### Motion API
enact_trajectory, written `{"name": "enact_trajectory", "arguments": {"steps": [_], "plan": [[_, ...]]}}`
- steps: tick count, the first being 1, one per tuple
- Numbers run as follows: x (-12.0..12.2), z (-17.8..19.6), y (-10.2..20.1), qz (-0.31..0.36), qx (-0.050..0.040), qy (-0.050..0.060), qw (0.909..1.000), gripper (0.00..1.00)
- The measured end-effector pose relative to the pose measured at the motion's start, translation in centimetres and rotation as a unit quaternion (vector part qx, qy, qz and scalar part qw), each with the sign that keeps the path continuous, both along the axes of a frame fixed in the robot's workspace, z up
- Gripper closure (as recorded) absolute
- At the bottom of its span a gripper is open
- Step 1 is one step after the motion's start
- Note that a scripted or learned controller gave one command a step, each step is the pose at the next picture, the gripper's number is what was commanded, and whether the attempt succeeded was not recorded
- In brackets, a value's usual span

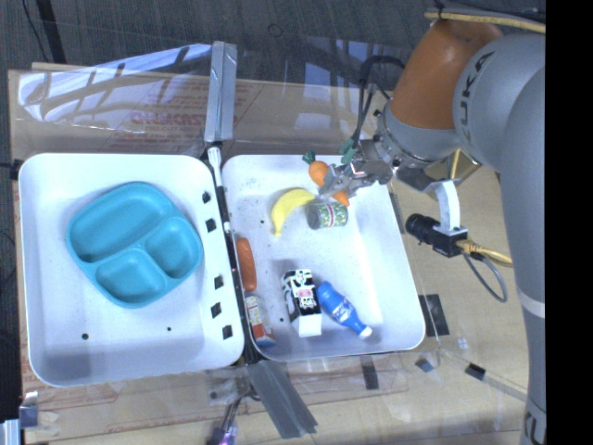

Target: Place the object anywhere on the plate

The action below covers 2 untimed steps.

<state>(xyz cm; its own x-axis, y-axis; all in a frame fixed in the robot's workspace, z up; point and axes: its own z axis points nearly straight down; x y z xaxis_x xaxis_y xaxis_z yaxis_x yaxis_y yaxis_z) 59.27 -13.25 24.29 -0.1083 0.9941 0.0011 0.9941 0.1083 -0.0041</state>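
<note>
Two shallow white bins sit side by side on the worktop: a left bin (56, 341) and a right bin (394, 276). The left bin carries one blue plate (135, 242), and that plate has three compartments. The right bin carries six loose things, one of each kind: one banana (289, 207), one carrot (319, 171), one small green can (329, 215), one sausage (246, 262), one cow-patterned carton (301, 300) and one blue bottle (342, 310). One arm (473, 72) reaches over the bins, with one hand (350, 176).
</note>
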Motion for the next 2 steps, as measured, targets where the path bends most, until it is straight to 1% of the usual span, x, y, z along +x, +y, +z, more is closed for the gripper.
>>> {"name": "enact_trajectory", "arguments": {"steps": [1, 2], "plan": [[-2.4, -3.1, 7.5, 0.136, 0.0004, 0.0, 0.9906, 1.0], [-1.1, -4.6, 16.5, 0.249, 0.0002, -0.001, 0.9684, 1.0]]}}
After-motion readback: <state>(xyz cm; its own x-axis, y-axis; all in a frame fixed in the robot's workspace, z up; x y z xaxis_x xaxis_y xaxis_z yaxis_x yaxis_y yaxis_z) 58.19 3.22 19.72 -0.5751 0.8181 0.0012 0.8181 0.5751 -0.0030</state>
